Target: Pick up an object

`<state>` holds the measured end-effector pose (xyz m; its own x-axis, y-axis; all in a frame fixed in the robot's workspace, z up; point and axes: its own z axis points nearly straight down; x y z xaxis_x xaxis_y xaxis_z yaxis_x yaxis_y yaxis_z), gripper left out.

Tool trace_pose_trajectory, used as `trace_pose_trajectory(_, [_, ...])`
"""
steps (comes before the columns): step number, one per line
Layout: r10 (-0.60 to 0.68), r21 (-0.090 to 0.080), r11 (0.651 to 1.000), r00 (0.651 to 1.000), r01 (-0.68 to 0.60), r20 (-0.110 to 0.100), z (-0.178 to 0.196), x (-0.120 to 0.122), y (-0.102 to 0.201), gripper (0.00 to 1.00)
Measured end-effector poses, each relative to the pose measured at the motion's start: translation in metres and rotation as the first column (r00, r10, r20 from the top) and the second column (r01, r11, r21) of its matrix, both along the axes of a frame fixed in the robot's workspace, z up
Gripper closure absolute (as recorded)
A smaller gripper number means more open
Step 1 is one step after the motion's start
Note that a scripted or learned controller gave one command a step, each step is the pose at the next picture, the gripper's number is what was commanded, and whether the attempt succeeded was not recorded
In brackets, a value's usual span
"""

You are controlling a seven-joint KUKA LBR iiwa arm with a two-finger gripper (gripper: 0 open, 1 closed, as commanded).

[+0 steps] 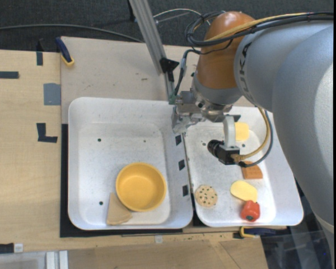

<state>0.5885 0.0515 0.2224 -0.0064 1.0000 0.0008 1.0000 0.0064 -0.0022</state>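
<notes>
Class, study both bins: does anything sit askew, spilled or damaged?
Little stands out. In the left bin the yellow bowl rests partly on a tan piece, so it may sit tilted. The items in the right bin lie apart and look intact.

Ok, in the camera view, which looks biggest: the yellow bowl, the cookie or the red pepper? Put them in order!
Largest to smallest, as they look from above:
1. Yellow bowl, by far the biggest.
2. Cookie.
3. Red pepper.
The cookie and pepper look nearly alike, so their order is unsure.
</notes>
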Motion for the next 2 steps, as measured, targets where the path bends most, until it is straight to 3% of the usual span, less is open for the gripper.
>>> trace_pose_trajectory(1, [0.0,0.0,1.0,1.0,0.0,0.001,-0.0014,0.0115,0.0437,1.0])
trace_pose_trajectory(2, [-0.004,-0.002,1.0,1.0,0.004,0.0,-0.0013,0.0112,0.0409,0.0])
